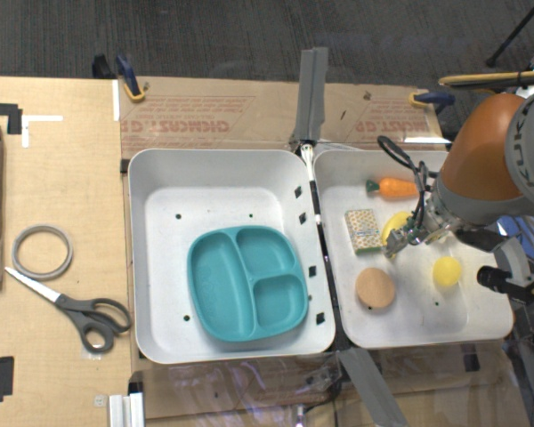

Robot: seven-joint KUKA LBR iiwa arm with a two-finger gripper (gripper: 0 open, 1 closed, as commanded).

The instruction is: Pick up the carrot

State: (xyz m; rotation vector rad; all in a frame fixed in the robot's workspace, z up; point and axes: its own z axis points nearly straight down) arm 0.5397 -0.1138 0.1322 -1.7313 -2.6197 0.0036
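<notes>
The carrot (pixel 396 187) lies in the right bin (pixel 481 327), near the far wall, with its green top pointing left. The gripper (pixel 408 233) hangs just near of it, over a yellow thing (pixel 393 228) beside the speckled sponge (pixel 363 229). I cannot tell if it is spread or pressed together (it is small and dark here). To do this well, I think it should move a little farther back, sit right over the carrot's fat middle, turn to cross it, go low, then squeeze. Keep away from the lemon (pixel 446 272) and the brown egg shape (pixel 375 288)
</notes>
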